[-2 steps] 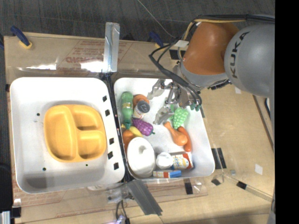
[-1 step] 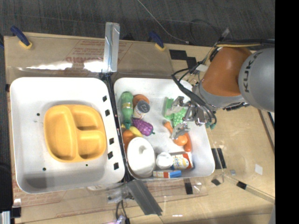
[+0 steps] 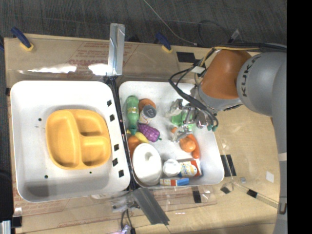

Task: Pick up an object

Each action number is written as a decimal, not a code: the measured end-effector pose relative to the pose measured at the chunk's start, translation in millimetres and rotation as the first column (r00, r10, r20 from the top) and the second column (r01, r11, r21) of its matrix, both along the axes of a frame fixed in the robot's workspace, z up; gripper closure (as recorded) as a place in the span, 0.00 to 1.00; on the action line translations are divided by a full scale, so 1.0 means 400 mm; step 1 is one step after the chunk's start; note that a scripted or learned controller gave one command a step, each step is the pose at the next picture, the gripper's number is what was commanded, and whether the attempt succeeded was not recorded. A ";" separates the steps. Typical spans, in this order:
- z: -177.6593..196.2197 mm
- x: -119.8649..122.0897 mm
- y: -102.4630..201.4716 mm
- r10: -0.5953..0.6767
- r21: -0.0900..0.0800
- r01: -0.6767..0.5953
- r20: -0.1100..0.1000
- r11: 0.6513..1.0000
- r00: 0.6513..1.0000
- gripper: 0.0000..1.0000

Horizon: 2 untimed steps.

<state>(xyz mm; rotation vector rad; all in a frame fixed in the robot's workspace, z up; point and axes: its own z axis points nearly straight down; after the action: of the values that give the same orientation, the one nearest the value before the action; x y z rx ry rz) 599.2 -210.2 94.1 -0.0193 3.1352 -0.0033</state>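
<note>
Front of right bin [image 3: 214,155]: flat red and blue carton [image 3: 174,182] along the near wall, print too small to read. Behind it a small bottle [image 3: 187,168] on its side, orange/yellow label, text illegible, white cap [image 3: 171,167] pointing left. White paper roll [image 3: 146,162] just left of that, standing on end.

Mid bin: orange toy vegetable [image 3: 188,143], purple eggplant [image 3: 149,132], bits of yellow and orange against the left wall. Further back: green bottle [image 3: 131,110], brown jar with grey lid [image 3: 147,108].

Gripper [image 3: 184,121] is down in the bin over a green item [image 3: 179,116], just above the orange vegetable. Metal and cables clutter the fingers, so can't tell how wide they are or whether anything is between them.

Left bin [image 3: 29,145]: yellow divided tray [image 3: 78,137], three compartments.

"KUKA" on the grey arm [image 3: 258,84], partly legible. Cardboard [image 3: 87,55] behind the bins has faint red print, unreadable.
</note>
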 end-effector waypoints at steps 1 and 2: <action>-0.002 -0.179 0.005 -0.110 0.002 0.110 -0.003 0.994 0.994 0.00; 0.026 -0.172 0.010 -0.101 0.001 0.101 0.002 0.995 0.995 1.00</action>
<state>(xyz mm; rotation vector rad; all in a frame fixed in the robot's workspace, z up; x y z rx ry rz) 530.4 -206.0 104.7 0.1392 3.1307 -0.0016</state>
